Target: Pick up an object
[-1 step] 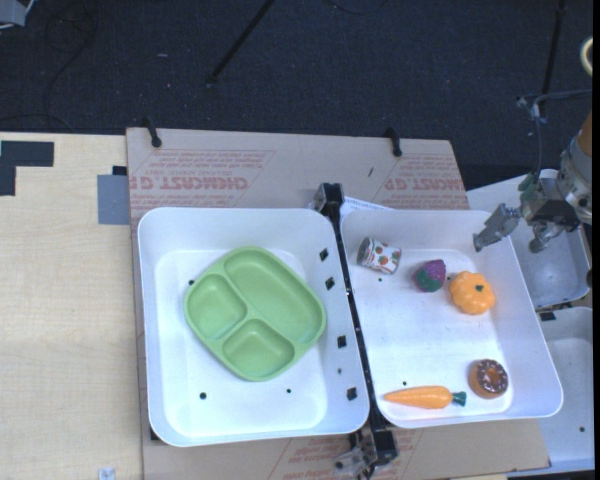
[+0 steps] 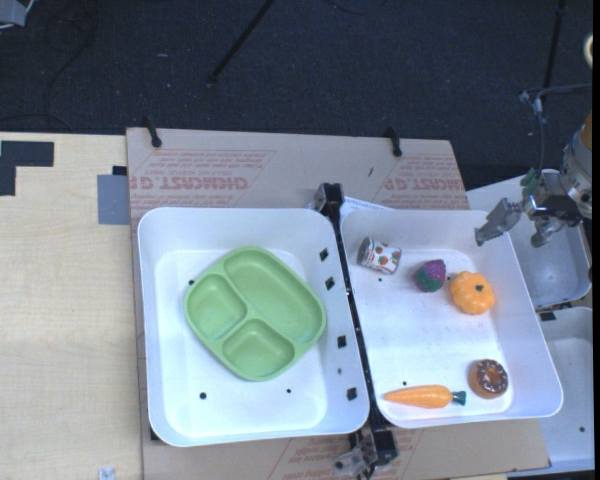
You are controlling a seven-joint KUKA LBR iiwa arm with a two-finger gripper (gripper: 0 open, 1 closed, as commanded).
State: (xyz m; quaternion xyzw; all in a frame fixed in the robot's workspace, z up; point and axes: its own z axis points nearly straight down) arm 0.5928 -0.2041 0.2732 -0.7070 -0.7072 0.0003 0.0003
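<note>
The gripper (image 2: 521, 220) hangs open and empty at two o'clock of the right bin (image 2: 540, 353), probably lining up on the orange pumpkin (image 2: 472, 293).

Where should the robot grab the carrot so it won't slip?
Probably around the middle of the carrot, coming straight down from above. It lies flat, its length running left to right, so the fingers would close across its narrow width. The orange body is thickest there; the green end tapers. The donut sits close by, so stay left of it.
</note>
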